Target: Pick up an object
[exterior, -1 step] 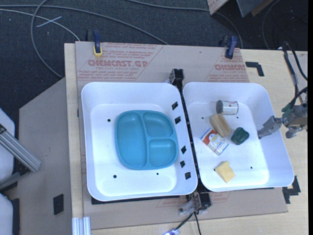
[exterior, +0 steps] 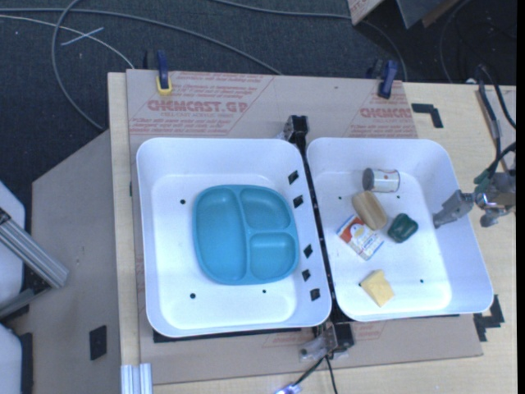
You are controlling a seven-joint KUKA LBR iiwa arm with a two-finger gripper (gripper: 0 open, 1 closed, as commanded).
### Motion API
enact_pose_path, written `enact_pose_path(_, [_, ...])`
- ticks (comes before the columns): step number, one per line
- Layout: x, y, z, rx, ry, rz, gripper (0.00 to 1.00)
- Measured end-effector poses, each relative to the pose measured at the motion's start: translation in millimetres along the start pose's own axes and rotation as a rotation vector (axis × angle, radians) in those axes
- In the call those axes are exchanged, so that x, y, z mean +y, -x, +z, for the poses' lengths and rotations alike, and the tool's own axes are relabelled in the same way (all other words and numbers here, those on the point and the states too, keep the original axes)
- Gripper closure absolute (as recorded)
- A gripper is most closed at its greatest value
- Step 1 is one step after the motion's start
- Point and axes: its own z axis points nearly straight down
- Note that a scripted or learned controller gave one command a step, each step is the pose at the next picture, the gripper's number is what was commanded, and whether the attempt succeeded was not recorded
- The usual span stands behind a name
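Right, objects all sit in the right bin (exterior: 459, 277), none lifted. Top of the cluster: small grey-and-white can (exterior: 381, 180) lying on its side. Just below it, a tan cylinder-ish block (exterior: 370, 210), tilted, touching or nearly touching the red-and-white packet (exterior: 360, 238) under its lower-left end. Dark green lump (exterior: 402, 228) just right of the tan block, apart from it by a sliver. Yellow wedge, looks like foam cheese (exterior: 377, 288), sits alone nearer the front wall, well apart from the rest.

Gripper (exterior: 454, 208) hangs at the right bin's right rim, grey piece poking in over the white wall, near the green lump but not touching it. Nothing visible between its fingers; whether they're wide or narrow, can't tell from this angle, too small & blurred. Wrist hardware (exterior: 495, 195) shows at the frame's right edge w/ cables above it.

Left bin (exterior: 164, 302) holds a blue divided plate (exterior: 245, 235), three compartments, roughly centred. Black clips run down the seam btwn the bins. Both bins rest on a cardboard sheet (exterior: 205, 105), held by a blue-yellow clamp (exterior: 162, 74) at back left and a blue clamp (exterior: 386, 79) at back right.
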Motion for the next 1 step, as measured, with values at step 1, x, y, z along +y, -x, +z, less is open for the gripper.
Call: enact_pose_path(1, [-5.4, -1.1, 43.4, 0.002, -0.005, 0.0, 0.0])
